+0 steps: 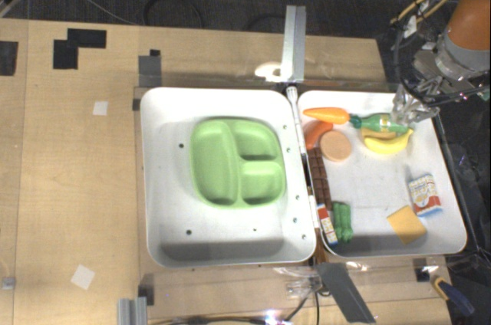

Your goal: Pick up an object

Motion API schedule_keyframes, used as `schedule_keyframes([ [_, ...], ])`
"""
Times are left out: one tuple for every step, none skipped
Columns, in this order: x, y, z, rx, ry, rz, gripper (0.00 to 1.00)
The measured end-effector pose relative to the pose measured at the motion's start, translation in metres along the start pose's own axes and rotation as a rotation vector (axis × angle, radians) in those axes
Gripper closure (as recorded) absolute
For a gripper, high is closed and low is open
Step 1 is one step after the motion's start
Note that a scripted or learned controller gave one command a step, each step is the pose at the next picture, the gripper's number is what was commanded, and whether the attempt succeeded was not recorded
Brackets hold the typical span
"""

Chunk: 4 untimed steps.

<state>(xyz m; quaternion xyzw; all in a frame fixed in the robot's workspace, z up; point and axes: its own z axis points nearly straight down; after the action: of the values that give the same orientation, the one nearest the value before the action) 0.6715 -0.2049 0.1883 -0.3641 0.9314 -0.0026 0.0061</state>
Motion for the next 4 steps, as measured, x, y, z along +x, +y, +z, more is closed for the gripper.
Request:
schedule_keyframes([
  [-0.001,0.0,-0.042,0.003,-0.002,-0.019,1.0],
  [-0.001,0.001,-0.006,-0.003,0.001,-0.13,1.0],
  [-0.001,0.0,-0.02,-0.001,0.0,-0.136,1.0],
  [-0.001,0.001,-0.008,-0.002,0.001,-0.295,1.0],
])
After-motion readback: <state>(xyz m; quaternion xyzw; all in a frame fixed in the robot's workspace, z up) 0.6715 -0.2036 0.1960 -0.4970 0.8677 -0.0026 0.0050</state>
